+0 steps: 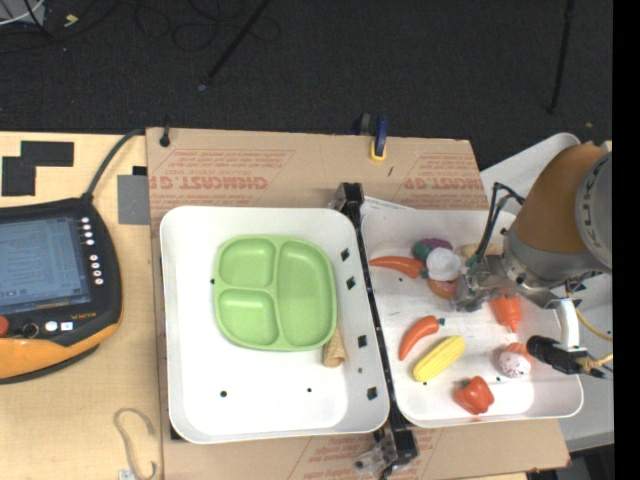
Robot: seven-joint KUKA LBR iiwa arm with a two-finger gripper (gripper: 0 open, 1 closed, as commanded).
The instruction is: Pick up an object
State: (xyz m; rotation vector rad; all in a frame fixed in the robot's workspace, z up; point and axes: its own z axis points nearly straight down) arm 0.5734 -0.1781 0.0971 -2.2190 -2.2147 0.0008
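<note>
Gripper (470, 293) low in right bin (560, 403) | jaw state cannot be told | yellow corn (438, 358) long axis diagonal, tip toward upper right

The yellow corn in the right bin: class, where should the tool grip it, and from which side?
Grip the yellow corn at its middle, coming from above, closing across its short width. It lies flat and slanted, with free floor along both long sides; the orange pepper lies just up-left.
</note>
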